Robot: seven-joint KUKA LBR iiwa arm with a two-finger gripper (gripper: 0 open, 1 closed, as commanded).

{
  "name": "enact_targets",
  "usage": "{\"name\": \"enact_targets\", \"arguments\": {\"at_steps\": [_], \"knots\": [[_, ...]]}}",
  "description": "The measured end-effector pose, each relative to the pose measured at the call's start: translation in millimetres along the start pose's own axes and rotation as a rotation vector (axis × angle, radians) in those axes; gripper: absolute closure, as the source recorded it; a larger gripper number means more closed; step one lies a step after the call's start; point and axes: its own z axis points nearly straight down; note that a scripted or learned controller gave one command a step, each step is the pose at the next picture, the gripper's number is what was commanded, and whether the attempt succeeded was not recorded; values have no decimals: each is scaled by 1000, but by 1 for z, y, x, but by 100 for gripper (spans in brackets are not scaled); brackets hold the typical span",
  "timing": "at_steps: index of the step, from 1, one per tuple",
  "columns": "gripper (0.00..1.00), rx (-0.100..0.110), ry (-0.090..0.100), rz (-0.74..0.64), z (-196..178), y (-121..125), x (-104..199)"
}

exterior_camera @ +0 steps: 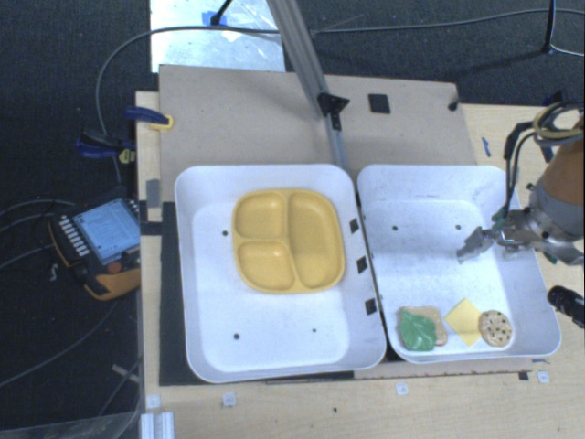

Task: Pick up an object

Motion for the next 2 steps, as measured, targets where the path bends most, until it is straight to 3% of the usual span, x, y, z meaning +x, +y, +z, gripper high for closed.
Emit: {"name": "enact_targets", "arguments": {"at_steps": [1,2], "knots": [[0,1,0,0,42,4,-3],[100,-5,-1,0,29,5,-3]]}}
